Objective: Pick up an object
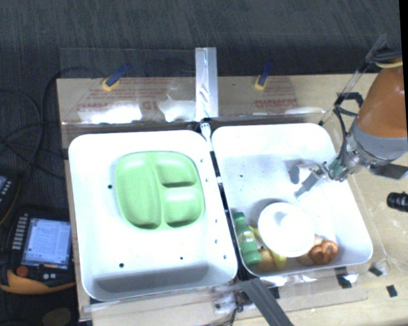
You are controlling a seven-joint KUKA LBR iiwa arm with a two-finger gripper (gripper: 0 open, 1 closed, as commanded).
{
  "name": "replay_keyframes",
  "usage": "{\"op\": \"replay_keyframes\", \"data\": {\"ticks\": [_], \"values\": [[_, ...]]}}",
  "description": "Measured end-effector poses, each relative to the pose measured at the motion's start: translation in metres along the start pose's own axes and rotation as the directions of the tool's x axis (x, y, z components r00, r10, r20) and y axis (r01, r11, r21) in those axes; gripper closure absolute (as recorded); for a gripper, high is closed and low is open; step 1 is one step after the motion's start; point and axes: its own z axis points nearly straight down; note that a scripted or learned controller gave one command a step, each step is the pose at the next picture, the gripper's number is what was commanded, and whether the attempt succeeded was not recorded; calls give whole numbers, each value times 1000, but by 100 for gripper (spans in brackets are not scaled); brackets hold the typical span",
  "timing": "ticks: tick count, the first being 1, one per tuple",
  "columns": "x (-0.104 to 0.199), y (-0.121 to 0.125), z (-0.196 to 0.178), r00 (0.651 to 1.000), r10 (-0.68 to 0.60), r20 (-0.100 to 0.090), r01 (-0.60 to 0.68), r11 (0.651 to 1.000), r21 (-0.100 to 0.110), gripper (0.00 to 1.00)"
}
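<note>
Two fingers of the pincer [299, 176] are seen parted, one stubby tip pointing up-left and the other slanting down-left, with nothing held between them. The pincer is poised over the bare upper floor of the right bin [258, 137], reached in from the right by the grey arm [388, 111] with its orange band.

Just below the pincer, and slightly towards the bench front, a white round plate [286, 228] is found; it is judged to be light, stiff and smooth, so a grasp across its flat face would probably slip, and it is best taken at the rim with one finger over the edge. Whether the rim sits high enough for a finger to get beneath cannot be told.

Further below, beyond the plate, an orange-brown rounded object [324, 251] lies at the bin's front wall; it looks small and firm, suited to a pinch across its width, though the wall crowds one side. Down and to the left of the pincer, a green bottle-like object [245, 238] lies against the dividing wall, with a yellowish piece [270, 260] just beside it; both appear light and hard, and the bottle would be gripped across its narrow body.

Well away to the left, a green divided tray [158, 188] rests in the left bin [100, 270].
</note>
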Motion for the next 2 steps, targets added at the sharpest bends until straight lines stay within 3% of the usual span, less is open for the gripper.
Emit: {"op": "replay_keyframes", "data": {"ticks": [1, 2], "values": [[-7, -68, 57, 995, -101, -1, 101, 995, -1, 0], [-38, 9, -37, 926, -376, 1, 376, 926, -2, 0]]}}
